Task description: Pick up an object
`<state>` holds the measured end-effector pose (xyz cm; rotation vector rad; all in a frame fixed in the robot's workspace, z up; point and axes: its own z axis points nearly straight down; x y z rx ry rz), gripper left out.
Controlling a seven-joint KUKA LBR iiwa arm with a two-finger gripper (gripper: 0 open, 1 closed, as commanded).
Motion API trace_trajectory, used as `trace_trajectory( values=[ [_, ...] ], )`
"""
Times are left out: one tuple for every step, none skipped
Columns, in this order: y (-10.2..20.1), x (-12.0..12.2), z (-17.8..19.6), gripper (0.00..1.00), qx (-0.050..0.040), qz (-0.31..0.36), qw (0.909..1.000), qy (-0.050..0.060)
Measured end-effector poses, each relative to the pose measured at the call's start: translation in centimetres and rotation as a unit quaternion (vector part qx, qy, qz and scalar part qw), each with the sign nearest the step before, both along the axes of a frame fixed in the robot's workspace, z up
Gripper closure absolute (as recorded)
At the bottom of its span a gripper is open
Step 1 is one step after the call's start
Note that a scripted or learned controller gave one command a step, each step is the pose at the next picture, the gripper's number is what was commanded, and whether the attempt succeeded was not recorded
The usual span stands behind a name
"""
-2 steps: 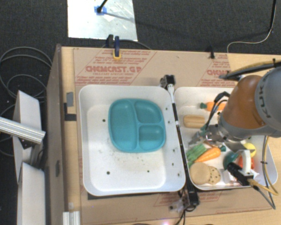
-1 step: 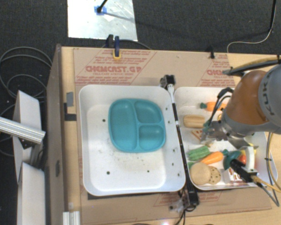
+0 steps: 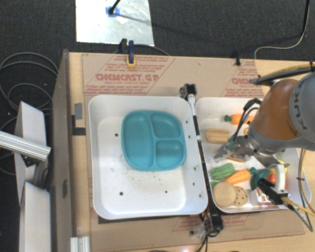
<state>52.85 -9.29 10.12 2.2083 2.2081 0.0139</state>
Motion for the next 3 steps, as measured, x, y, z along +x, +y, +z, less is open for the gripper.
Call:
trace_trajectory(
  values=[
    [-3.6,7.4,-1.2,0.00,0.0014,0.002,1.0000,0.003],
    [-2.6,13.1,-1.5,0.00,0.0034,-0.003,0.9996,0.026],
    [-3.0,13.2,-0.1,1.00,0.0001,-0.002,0.9998,0.021]
  ],
)
